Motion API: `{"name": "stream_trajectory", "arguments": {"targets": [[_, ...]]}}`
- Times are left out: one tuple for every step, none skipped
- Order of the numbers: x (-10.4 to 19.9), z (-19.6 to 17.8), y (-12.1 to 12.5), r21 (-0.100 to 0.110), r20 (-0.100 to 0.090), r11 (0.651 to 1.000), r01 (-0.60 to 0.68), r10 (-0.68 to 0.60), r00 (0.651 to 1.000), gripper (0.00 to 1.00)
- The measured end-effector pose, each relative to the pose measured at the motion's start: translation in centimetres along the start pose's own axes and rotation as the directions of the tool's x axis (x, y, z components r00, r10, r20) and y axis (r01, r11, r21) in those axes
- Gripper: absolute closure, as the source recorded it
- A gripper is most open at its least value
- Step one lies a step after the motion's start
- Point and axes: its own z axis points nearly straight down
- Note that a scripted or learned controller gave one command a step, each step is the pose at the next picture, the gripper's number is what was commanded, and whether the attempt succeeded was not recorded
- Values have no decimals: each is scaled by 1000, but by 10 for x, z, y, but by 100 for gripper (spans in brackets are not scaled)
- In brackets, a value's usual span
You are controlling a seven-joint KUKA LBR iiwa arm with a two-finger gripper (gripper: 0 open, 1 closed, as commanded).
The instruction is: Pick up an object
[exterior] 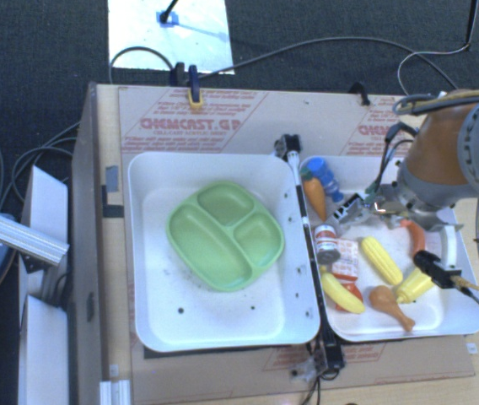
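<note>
Over the crowded right bin (467, 310), the pincer (359, 209), its opening impossible to tell, risks nudging the carrot (314, 197) aside.

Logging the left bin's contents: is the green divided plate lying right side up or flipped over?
Right side up. The green divided plate lies in the left bin with its three hollow compartments facing the camera, nothing in them.

The arm (463, 146) reaches in from the right edge of the camera view, its grey body broad and its orange band facing the camera. The wrist bends downward and to the left. The gripper (353, 209) sits low at the end, pointing left, its dark metal parts bunched together.
</note>
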Motion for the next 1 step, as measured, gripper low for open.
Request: {"name": "stream_trajectory", "arguments": {"targets": [[2,6,-12,-11,5,1000,-1,1,1000,0]]}}
